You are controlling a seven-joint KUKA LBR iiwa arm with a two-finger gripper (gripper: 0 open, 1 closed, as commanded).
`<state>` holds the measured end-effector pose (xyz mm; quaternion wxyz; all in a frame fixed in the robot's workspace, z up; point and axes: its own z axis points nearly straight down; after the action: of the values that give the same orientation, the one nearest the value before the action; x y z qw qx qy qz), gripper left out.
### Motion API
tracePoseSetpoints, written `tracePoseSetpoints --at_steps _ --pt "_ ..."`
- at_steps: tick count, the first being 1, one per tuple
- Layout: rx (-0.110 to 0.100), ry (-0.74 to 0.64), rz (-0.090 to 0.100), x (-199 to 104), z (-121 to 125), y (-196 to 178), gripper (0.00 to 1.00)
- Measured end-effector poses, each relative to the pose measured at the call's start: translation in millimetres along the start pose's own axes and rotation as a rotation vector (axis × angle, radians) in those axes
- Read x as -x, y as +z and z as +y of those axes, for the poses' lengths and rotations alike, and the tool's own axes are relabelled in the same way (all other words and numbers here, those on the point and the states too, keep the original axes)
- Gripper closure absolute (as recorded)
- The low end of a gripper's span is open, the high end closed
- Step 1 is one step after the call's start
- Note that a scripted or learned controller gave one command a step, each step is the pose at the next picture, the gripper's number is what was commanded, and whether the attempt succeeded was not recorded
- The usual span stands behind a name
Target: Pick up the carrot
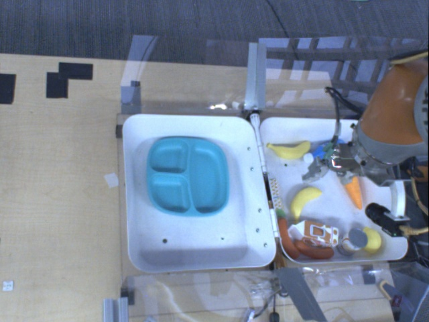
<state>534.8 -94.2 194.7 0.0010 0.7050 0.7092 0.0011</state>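
Observation:
The carrot (354, 192) is a small orange cone lying in the right bin (295, 173), near its right side, with its tip pointing down. My gripper (331, 162) hangs over the same bin just up and left of the carrot, under the grey wrist and orange band (401, 99). The carrot lies apart from the gripper. The wrist hides how the gripper stands.
The right bin also holds a banana (289, 150), a second yellow fruit (305, 200), a red sausage (305, 248), a small white and orange box (320, 232), a grey can (355, 240) and a lemon (373, 241). A blue divided plate (188, 175) lies in the left bin (141, 200).

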Motion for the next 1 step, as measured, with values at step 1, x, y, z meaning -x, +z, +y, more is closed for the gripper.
tracePoseSetpoints --at_steps 1 --pt "0.002 0.087 -0.001 56.6 -8.1 7.4 0.0"
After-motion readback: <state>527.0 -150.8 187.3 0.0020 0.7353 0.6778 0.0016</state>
